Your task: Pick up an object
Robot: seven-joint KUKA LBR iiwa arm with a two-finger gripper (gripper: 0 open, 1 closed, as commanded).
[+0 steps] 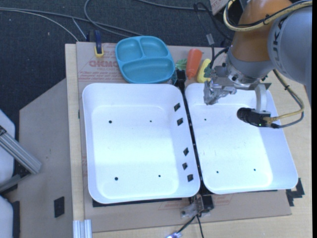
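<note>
Approach step. Claw [212, 99] hangs at the right bin's [247, 182] far-left corner, grip state indiscernible. Candidate orange carrot toy [194, 62] lies beyond the rim; next move requires relocating over it.

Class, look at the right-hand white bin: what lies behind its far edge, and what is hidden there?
Behind the right bin lie an orange carrot-like toy and a yellow item, beside the blue divided plate. The gripper and arm cover whatever lies further right along that edge.
</note>
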